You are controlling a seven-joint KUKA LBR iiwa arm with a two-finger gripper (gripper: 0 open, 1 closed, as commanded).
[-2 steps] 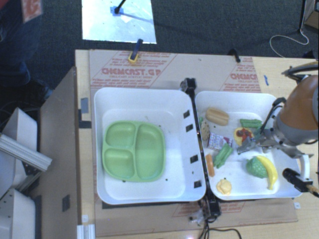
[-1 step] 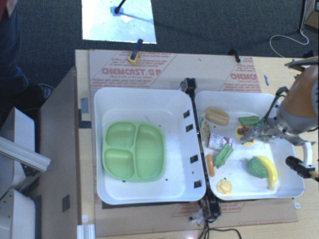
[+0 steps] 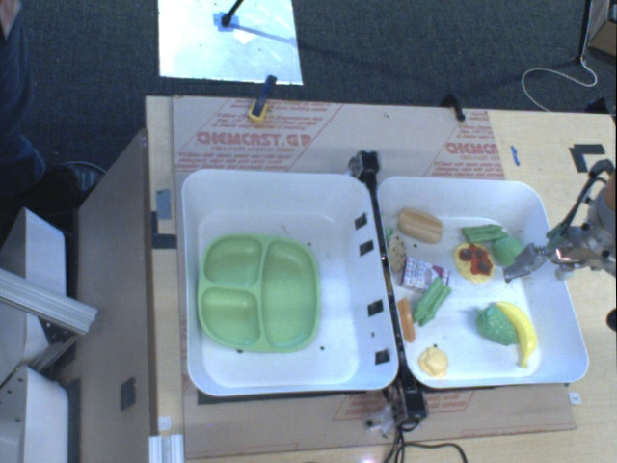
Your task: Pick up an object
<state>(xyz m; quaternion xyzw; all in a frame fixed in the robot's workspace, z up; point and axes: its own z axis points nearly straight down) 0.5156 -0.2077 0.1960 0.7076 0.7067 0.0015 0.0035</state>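
Observation:
The right bin (image 3: 564,302) holds toy food. A tan bread roll (image 3: 420,225) lies at its back left. Near the middle are a yellow disc with red spots (image 3: 473,261) and a green leafy piece (image 3: 505,249). A green bean pod (image 3: 434,297), an orange carrot (image 3: 406,318) and a small printed packet (image 3: 416,274) sit toward the left wall. A yellow banana (image 3: 523,332) curves around a green broccoli (image 3: 496,323) at the front right. My gripper (image 3: 522,260) reaches in from the right, just right of the leafy piece and above the banana.
The left bin (image 3: 207,201) carries a green divided plate (image 3: 258,292). A black divider with clips (image 3: 378,258) runs between the bins. A small yellow piece (image 3: 434,361) lies at the right bin's front. A yellow-tipped tool (image 3: 260,107) rests on the bench behind the bins.

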